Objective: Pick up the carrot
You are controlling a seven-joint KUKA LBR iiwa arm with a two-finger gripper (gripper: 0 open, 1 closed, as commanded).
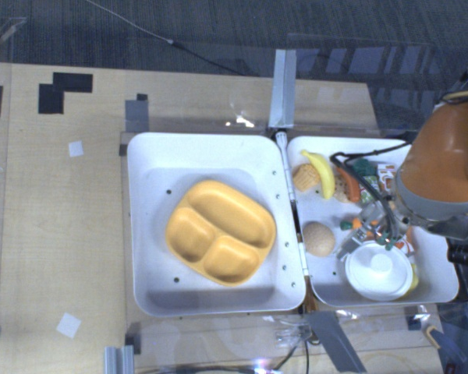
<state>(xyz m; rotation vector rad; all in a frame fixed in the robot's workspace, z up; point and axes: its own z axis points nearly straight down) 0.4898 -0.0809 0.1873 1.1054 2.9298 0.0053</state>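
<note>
Half the carrot (346, 182) hides under my cables. My gripper (377, 226) blurs above the white bowl (378, 272); its grip I cannot tell.

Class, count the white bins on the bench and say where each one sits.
2. The left bin holds a yellow divided tray; the right bin beside it holds the food items, with the arm over it.

The grey arm (444, 201) is seen entering from the right, its orange band (448, 158) turned toward the camera above the wrist. The gripper (374, 228) is extended leftward and downward from the wrist, with cables draped along it.
</note>
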